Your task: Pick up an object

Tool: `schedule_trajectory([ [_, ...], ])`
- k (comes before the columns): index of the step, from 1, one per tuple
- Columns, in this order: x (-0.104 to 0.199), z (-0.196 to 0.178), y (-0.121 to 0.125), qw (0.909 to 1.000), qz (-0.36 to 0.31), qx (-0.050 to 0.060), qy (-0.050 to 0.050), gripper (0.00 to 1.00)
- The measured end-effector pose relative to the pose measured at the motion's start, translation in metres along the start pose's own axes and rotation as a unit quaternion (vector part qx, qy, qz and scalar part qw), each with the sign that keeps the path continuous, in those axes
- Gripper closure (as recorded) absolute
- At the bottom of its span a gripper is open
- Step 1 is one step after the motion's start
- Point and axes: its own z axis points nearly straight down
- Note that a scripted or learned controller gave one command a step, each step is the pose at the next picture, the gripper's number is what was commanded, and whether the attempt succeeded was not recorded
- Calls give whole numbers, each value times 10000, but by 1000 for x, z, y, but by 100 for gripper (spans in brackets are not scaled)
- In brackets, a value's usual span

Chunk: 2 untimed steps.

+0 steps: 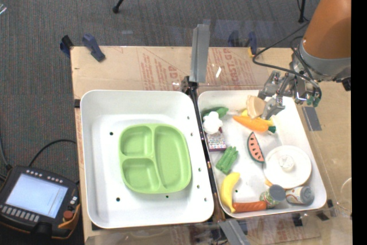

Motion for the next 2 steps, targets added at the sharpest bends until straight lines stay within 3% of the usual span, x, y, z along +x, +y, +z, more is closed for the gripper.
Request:
schedule_trajectory([
  [1,3,7,0,10000,-2,0,71,0],
  [2,15,160,1,9994,-347,-8,62,0],
])
